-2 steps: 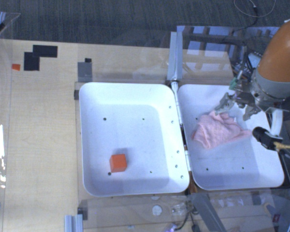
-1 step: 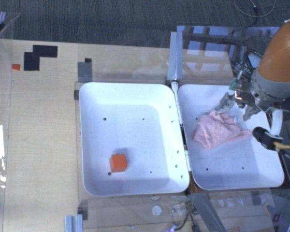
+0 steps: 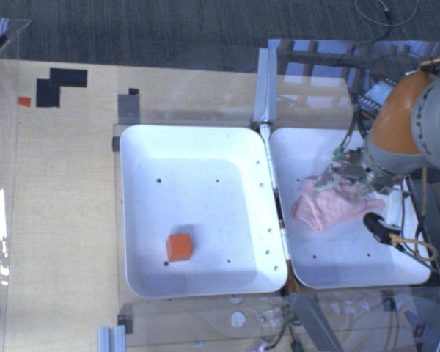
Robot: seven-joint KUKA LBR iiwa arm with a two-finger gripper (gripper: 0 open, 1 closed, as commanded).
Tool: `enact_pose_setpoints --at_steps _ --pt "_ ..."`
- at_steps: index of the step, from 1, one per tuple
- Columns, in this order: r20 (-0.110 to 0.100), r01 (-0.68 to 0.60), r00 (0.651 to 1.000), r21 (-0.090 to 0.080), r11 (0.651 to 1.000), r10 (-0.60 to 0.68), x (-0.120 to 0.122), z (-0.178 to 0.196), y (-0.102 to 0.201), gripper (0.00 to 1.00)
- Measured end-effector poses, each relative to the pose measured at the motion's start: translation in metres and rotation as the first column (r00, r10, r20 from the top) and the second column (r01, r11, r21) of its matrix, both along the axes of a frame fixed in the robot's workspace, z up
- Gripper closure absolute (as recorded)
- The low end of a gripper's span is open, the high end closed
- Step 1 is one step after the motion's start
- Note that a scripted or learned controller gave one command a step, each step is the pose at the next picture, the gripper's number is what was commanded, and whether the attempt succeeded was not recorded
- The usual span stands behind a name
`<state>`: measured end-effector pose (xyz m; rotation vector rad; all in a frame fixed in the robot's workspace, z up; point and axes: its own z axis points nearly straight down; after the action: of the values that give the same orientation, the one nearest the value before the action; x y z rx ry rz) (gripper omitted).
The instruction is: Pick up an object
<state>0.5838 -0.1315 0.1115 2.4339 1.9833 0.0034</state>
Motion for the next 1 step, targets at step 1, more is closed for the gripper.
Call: enact_pose_setpoints --at_steps 1 --pt "0.015 -0.174 0.985 -0.007 0.985 0.174 0.0198 -0.0179 -0.0687 0.0"
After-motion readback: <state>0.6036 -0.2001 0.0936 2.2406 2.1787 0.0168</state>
